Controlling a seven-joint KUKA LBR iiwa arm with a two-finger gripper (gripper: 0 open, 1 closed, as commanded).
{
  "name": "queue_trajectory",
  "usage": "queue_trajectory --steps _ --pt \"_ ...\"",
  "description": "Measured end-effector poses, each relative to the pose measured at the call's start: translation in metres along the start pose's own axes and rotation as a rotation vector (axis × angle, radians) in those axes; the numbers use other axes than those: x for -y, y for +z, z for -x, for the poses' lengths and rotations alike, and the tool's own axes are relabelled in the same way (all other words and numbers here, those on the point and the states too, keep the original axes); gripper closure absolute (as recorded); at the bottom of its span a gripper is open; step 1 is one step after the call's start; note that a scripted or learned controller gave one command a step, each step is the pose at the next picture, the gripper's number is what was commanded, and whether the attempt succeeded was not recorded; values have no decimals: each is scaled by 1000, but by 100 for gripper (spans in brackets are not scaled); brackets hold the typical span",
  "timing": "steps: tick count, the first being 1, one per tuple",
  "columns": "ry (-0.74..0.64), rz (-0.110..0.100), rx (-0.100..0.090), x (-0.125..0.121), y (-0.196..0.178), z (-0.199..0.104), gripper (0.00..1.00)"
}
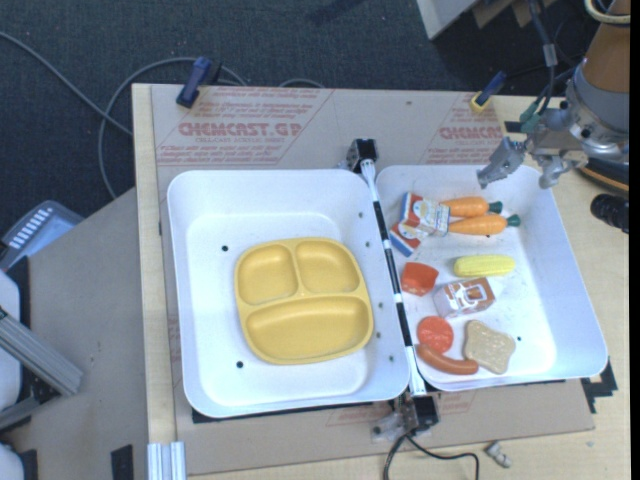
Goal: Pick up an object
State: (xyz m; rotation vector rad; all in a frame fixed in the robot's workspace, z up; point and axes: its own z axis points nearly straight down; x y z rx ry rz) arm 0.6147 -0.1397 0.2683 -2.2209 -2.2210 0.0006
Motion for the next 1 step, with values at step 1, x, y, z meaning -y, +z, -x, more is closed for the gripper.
queue_trajectory --steps 1 --pt "0 -2 -1 -27 96 10 0"
